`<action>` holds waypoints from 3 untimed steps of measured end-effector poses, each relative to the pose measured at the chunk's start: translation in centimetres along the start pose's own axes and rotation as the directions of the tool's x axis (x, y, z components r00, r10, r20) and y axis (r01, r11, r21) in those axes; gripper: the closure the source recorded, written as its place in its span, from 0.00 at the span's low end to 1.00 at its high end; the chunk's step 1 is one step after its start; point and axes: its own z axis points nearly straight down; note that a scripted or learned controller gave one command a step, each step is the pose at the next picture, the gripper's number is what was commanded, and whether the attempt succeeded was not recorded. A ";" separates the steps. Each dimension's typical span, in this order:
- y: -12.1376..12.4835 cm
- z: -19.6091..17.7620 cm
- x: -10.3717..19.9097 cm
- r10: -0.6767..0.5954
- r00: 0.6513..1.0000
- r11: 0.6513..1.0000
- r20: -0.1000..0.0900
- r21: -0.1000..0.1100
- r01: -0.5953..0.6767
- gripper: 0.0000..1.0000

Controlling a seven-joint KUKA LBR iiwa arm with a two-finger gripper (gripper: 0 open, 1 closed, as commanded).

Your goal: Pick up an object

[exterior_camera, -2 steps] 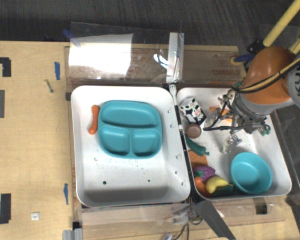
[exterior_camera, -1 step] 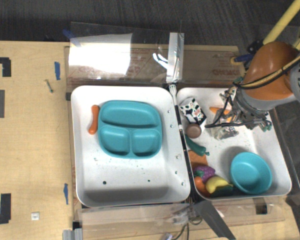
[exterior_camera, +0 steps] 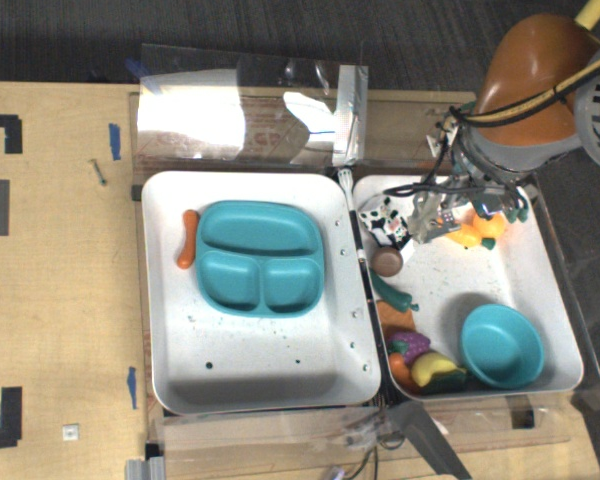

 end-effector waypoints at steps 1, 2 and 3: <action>-3.5 -5.5 -3.7 -0.070 0.998 0.998 0.000 0.002 0.070 1.00; -3.8 -5.2 -3.5 0.041 0.999 0.999 -0.004 0.000 -0.041 1.00; -8.8 -4.5 -2.4 0.080 0.997 0.997 -0.003 0.003 -0.080 1.00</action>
